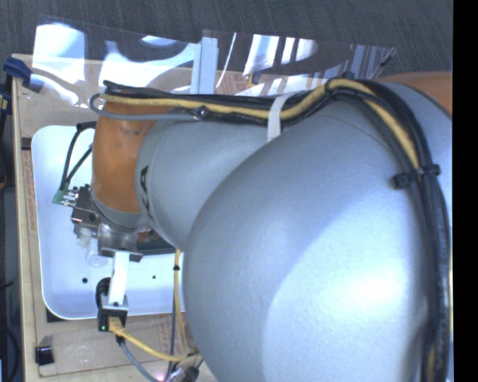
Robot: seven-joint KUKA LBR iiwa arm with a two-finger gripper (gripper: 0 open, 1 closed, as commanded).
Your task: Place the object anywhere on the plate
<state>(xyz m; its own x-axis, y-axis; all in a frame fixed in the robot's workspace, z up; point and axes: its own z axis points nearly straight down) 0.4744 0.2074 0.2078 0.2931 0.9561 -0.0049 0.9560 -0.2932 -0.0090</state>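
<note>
The arm (319,245) was the largest shape, a smooth, matte grey rounded shell spreading over the right and centre of the camera view. A bundle of black and yellow cables (303,106), cinched with a pale tie, ran along its upper edge. Left of it sat the glossy orange band (115,161), cylindrical, narrowing to a metallic wrist. Below lay 1 white bin (48,213), shallow, smooth plastic with rounded corners. The gripper (103,241) hung low over this bin; I could not tell its opening. Plate and object could not be made out.
</note>
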